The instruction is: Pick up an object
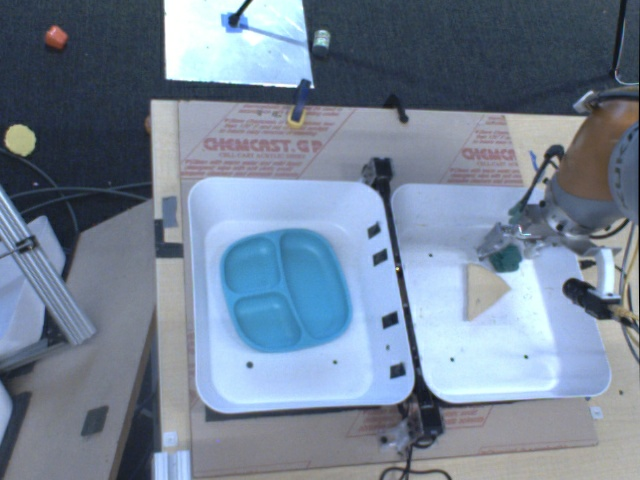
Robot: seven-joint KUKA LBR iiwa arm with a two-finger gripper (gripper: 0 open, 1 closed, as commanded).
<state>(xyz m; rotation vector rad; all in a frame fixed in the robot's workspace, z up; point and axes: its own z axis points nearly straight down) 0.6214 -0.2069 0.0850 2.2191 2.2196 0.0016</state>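
A tan wedge-shaped piece (pixel 483 290) lies flat on the floor of the right bin (pixel 500 368). Just above it sits a small dark teal object (pixel 506 259), right under the metal fingers of my gripper (pixel 506 245). The gripper hangs low over the bin's upper right part, with the grey arm and its orange band (pixel 598 148) rising behind it. The teal object appears to be touching the fingertips, but I cannot make out whether it is between them.
The left bin (pixel 290 368) holds a blue divided plate (pixel 286 288). A black hinge strip (pixel 392 278) runs between the two bins. Small balls and a foil sheet (pixel 236 26) lie on the dark floor beyond the bench.
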